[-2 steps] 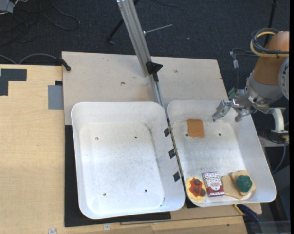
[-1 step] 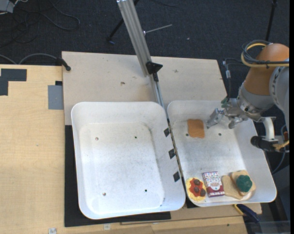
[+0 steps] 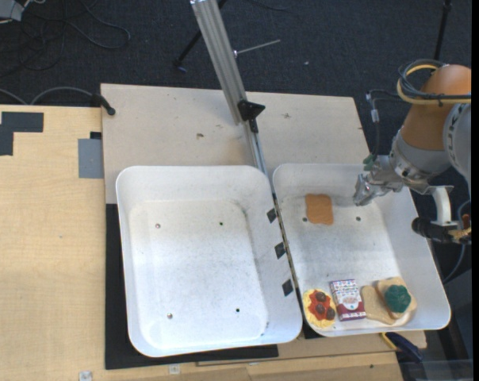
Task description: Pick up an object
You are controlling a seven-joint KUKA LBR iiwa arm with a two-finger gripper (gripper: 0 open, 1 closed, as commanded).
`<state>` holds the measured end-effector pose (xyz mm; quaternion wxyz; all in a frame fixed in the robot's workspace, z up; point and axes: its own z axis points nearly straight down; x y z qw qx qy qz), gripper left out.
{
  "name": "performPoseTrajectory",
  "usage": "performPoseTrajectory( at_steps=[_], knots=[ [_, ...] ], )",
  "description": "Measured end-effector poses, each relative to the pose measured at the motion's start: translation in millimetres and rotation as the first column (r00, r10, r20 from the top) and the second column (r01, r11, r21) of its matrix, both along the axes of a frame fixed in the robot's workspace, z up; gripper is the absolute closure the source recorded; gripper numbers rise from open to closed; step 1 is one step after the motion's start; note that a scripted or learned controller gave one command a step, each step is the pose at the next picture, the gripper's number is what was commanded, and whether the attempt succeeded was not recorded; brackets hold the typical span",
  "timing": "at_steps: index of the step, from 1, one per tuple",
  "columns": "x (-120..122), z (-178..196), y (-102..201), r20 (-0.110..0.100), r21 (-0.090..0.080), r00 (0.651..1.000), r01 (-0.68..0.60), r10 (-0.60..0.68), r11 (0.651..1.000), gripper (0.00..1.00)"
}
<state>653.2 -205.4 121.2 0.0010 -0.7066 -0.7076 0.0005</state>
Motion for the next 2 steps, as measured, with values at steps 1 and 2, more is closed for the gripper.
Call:
performPoseTrajectory(
  at_steps=[1,2],
  knots=[
    [5,44,-2,0.006,-0.002,1.000,0.001,-0.001,1.000,1.00],
    [6,98,-3,0.007,-0.002,1.000,0.000,0.000,1.000,1.00]
  ],
)
